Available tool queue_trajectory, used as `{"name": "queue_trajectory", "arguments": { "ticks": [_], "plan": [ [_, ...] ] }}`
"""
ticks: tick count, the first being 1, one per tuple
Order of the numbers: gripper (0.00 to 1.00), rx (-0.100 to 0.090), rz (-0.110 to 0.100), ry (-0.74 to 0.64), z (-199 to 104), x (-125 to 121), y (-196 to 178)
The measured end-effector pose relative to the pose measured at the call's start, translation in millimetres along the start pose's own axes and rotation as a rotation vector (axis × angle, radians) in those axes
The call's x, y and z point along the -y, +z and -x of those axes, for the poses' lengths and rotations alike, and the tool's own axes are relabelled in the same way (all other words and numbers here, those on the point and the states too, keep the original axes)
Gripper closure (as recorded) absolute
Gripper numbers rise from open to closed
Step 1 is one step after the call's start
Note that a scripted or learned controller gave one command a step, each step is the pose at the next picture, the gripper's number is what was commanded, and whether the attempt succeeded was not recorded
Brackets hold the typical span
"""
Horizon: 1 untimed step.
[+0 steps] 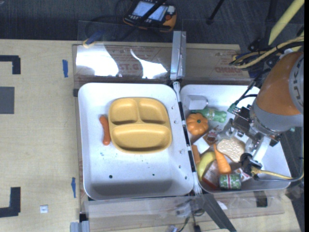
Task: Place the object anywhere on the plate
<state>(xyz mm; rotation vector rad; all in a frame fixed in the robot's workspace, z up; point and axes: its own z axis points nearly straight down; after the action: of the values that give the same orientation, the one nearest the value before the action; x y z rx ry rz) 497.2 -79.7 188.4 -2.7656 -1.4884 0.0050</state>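
The plate [140, 124], yellow and three-part, is seen lying in the left bin [135, 178], with an orange sausage [105, 129] just beside its left edge. That bin's floor is marked by a few dark specks below the plate. To the plate's right, across the divider, the right bin [277, 161] is crowded: a pumpkin [197, 123] nearest the plate, then a banana [205, 163], a carrot [222, 162], a bread slice [231, 149] and a can [231, 181]. The hand [239, 123] is held over that pile, well apart from the plate; whether it is open or closed cannot be told, and nothing can be seen gripped. A pale wooden table [38, 129] with blue tape [65, 68] is spread left of the plate. Beyond the plate, a dark floor [48, 8] and a screen device [149, 12] are visible.
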Motion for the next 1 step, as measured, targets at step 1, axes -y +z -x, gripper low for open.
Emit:
{"name": "queue_trajectory", "arguments": {
  "ticks": [1],
  "plan": [
    [1.00, 0.001, 0.002, -0.002, -0.5, -0.4, -9.5]
  ]
}}
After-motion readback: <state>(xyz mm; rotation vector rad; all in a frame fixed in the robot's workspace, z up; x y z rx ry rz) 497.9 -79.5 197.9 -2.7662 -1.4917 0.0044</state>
